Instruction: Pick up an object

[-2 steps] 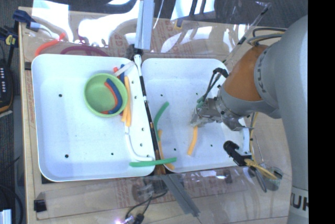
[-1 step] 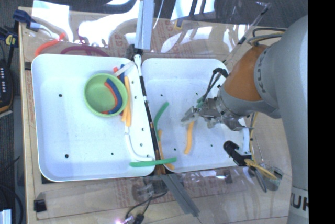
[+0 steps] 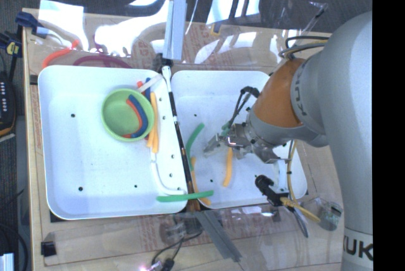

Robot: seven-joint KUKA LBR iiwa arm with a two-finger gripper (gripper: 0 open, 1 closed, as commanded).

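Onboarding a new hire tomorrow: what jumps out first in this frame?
The big grey arm with its orange band fills the right side, its gripper low over the right bin. Next, the green bowl holding red and blue pieces sits in the left bin. Thin green and yellow sticks lie scattered around the divider between the bins.

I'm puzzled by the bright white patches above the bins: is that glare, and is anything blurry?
In the camera view, glare streaks a clear panel behind the bins; the left bin looks washed out, and the gripper is slightly soft against the sharper green bowl.
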